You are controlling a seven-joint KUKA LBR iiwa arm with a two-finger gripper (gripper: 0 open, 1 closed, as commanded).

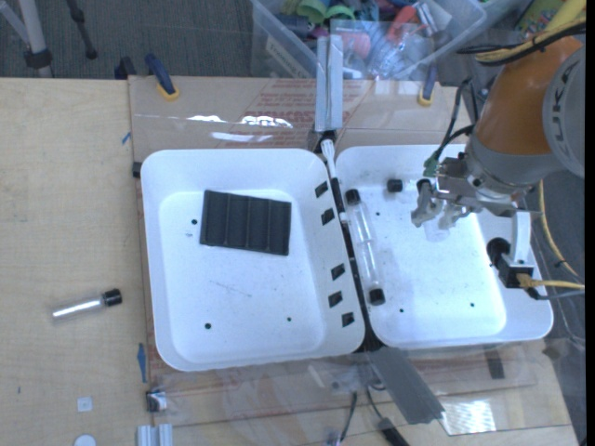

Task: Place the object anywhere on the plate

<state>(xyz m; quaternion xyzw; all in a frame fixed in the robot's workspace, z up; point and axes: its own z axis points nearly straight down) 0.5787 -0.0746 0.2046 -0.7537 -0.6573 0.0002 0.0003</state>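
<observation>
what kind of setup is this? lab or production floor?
Most likely a robotics lab bench, not production. Two shallow white bins sit side by side on a plywood bench, the arm's hand hangs over the right bin, and a clear tub of mixed colourful toys stands behind as test items.

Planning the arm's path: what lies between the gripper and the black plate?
In the camera view, the gripper and black plate are separated by the bins' adjoining rims.
</observation>
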